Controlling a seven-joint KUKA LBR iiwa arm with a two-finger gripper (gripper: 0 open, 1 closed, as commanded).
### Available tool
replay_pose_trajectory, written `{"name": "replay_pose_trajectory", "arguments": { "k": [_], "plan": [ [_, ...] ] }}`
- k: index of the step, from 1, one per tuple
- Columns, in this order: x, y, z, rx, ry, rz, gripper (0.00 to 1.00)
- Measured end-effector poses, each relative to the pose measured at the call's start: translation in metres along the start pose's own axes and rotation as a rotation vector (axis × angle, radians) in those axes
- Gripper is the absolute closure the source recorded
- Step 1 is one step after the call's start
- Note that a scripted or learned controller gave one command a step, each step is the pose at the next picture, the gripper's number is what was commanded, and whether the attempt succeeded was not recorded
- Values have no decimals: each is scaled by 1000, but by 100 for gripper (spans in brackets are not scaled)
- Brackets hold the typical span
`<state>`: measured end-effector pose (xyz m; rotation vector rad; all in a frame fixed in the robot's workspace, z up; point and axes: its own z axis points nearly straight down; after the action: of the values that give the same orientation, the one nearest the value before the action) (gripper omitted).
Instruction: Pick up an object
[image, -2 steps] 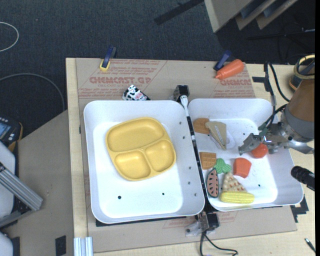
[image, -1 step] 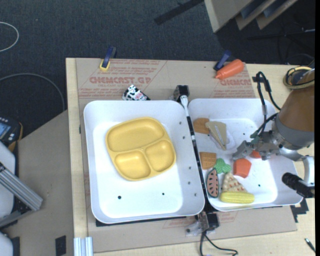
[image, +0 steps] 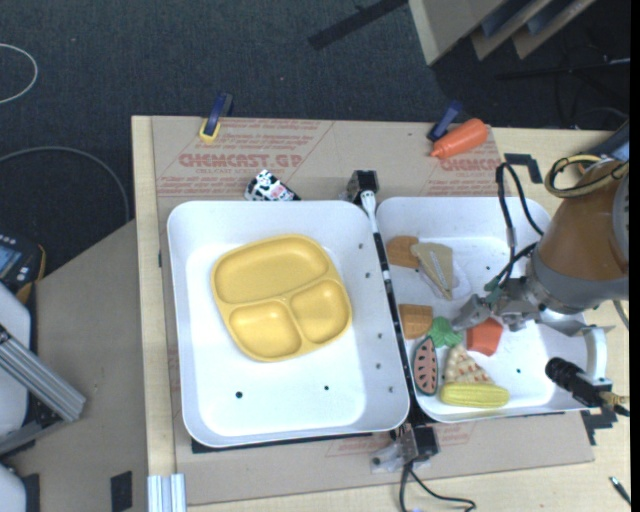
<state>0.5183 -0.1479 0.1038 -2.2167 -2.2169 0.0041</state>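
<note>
Camera view: gripper (image: 478, 322) low in right bin (image: 520, 225), fingers just beside a red-orange block (image: 486, 338); can't tell if it's gripped or how wide they are. Left bin (image: 190, 300) has yellow divided plate (image: 281, 296).

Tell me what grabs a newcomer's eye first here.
The yellow tray, split into three compartments, lies in the middle of the left bin. The arm reaches in from the right, its gripper low over the toy food crowding the right bin. An orange clamp sits at the bench's far edge.
</note>
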Motion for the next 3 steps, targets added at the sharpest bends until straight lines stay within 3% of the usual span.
{"name": "replay_pose_trajectory", "arguments": {
  "k": [1,2,3],
  "plan": [
    [0,1,18,-5,0,0,0],
    [0,3,5,-14,-2,1,100],
    [-3,14,-48,-14,-6,-1,100]
  ]
}}
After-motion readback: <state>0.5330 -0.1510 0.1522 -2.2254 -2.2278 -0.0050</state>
